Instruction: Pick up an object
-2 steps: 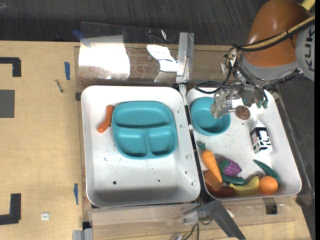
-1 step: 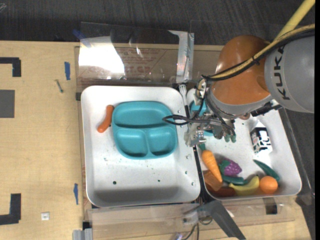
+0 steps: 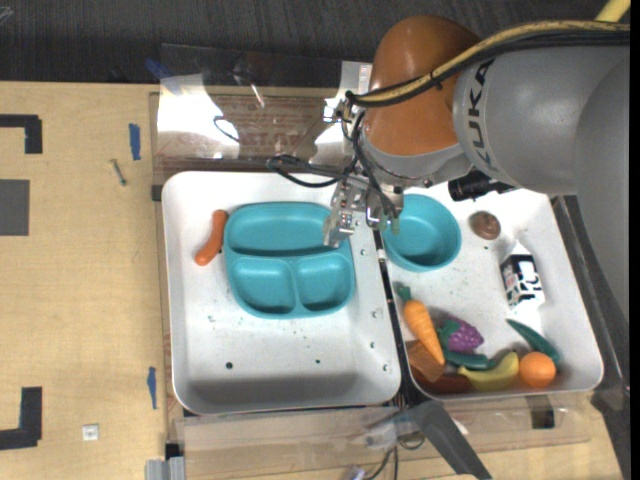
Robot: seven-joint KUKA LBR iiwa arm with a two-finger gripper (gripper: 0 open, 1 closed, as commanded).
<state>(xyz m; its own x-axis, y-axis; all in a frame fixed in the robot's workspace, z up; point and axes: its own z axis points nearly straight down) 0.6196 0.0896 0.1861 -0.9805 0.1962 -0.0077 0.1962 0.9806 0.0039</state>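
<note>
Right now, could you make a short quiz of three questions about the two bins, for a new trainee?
1. True or false: the teal three-compartment plastic tray lies in the left white bin.
2. Which lies left of that tray, apart from it? A) orange sausage-shaped toy B) purple grapes toy C) small black-and-white can
3. Fill in: the round teal plastic bowl sits in the ___ white bin.

Key: 1 true; 2 A; 3 right. The tool hangs above the tray's right edge, near the divide between the bins.
</note>
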